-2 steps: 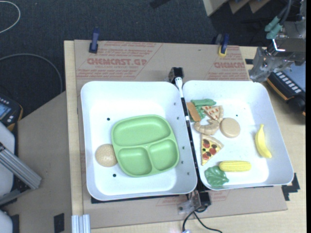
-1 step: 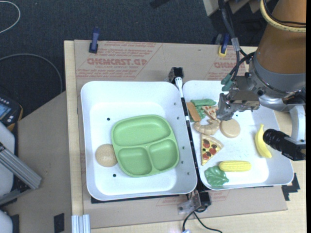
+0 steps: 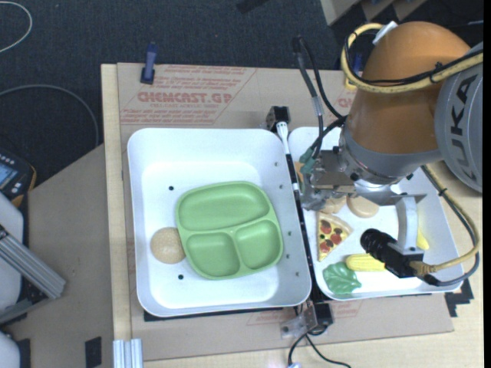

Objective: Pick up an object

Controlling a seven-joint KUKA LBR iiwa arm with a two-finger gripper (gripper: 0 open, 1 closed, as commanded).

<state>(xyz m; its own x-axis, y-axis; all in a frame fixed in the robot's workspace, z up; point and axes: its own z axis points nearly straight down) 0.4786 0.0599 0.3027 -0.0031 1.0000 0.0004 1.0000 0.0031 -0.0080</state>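
Here we are over the right bin (image 3: pixel 383 291), and the hand (image 3: pixel 318 194) hangs low at its left wall; whether it is apart or together, we cannot tell. Just below it lies the pizza slice (image 3: pixel 331 234), with the corn cob (image 3: pixel 365 264) and a green leaf (image 3: pixel 340 279) nearer the front rim. Over in the left bin (image 3: pixel 146 205) we see the green divided plate (image 3: pixel 226 228), a tan round biscuit (image 3: pixel 166 245) touching its left edge.
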